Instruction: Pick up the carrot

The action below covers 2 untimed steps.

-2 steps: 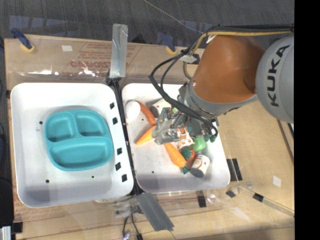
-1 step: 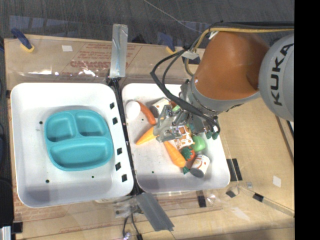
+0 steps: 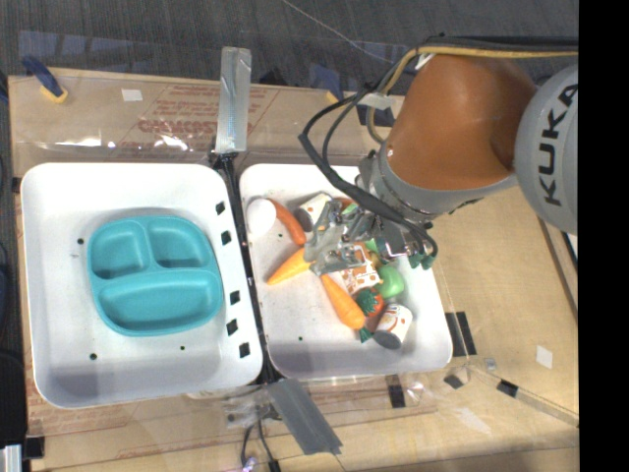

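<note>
Carrot not yet lifted

Gripper point(image 3: 332, 244) hangs low over the right bin point(image 3: 295, 357), among a cluster of toy food. You cannot tell its state, since metal and clutter blur together. The carrot point(image 3: 344, 301) lies on the bin floor just below the gripper, apparently ungrasped. An orange wedge point(image 3: 286, 266) sits to the carrot's left. The bulky wrist hides the bin's upper right.
</note>
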### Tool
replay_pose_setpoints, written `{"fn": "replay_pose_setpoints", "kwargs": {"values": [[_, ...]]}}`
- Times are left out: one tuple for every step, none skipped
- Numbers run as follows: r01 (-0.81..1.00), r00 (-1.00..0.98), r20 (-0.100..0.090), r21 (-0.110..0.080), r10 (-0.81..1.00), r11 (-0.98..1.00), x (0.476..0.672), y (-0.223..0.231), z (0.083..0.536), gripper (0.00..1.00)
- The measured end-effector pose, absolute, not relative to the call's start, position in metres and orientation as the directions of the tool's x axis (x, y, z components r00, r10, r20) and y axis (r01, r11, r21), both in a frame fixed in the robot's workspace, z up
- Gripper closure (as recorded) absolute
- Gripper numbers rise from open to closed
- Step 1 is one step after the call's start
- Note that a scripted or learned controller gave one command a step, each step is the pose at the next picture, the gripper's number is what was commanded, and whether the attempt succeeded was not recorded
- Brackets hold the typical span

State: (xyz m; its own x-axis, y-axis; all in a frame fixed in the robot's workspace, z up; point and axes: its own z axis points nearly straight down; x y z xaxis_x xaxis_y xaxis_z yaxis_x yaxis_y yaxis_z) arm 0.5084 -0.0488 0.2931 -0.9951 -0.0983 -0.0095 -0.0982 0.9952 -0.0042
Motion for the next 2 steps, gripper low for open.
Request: {"fn": "replay_pose_setpoints", "kwargs": {"values": [[-0.102, -0.995, -0.012, -0.006, -0.102, 0.995, 0.510, -0.048, 0.304, 1.00], [-0.105, -0.994, -0.016, -0.007, -0.106, 0.994, 0.511, -0.048, 0.315, 1.00]]}}
